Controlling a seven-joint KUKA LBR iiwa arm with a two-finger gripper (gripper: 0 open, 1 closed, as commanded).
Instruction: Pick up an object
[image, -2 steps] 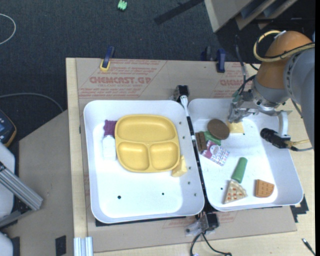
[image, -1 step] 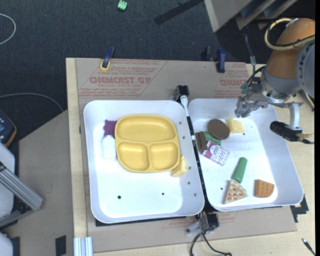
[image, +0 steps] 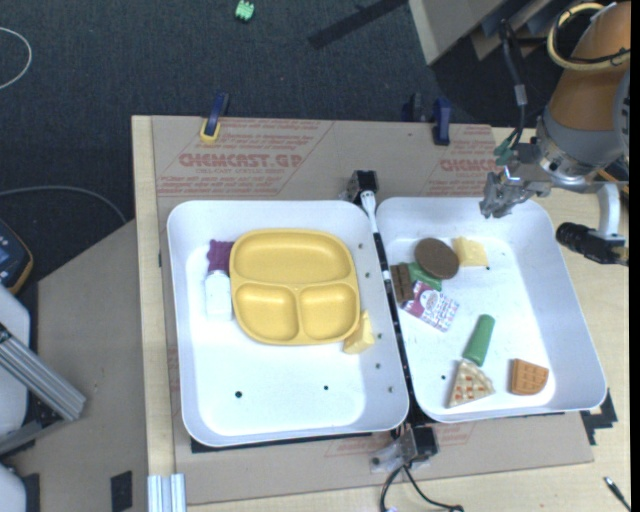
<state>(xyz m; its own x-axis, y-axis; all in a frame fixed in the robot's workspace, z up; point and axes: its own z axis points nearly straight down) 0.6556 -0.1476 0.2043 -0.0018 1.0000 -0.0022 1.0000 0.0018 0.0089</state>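
my tool (image: 497, 205) above far rim of right white bin (image: 575, 330), jaw state i cannot tell. small green plastic cylinder (image: 480, 339) lies mid-bin: light, stiff, smooth; grip across narrow middle.

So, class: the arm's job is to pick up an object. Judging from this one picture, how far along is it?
Done: nothing looks lifted yet. The brown disc, green cylinder, pizza slice and waffle all lie in the right bin.
In hand: the gripper sits at that bin's far edge, with no object visibly between its fingers.
Left: moving over an object, grasping and lifting it.
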